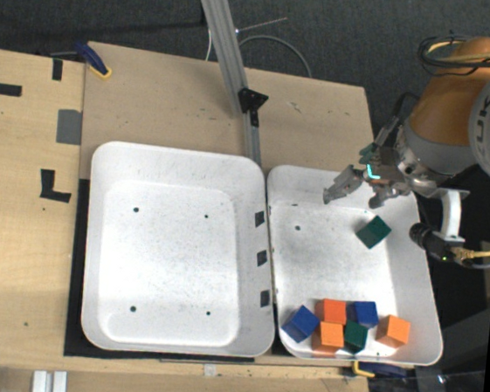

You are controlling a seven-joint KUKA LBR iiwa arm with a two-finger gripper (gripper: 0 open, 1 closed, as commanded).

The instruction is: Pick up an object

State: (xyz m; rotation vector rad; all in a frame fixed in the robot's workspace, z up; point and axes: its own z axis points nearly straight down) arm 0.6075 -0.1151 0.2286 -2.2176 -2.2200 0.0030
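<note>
Two-finger gripper (357, 189) hung spread and empty above small dark-green cube (373, 232); likely light, rigid, best pinched across flat sides.

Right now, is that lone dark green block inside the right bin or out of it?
Inside. The green block lies on the right bin's floor, near its far end, apart from the cluster of blocks along the near edge.

arm (468, 93) cut off by right edge; dark green block (355, 336) half hidden among neighbouring blocks.
</note>
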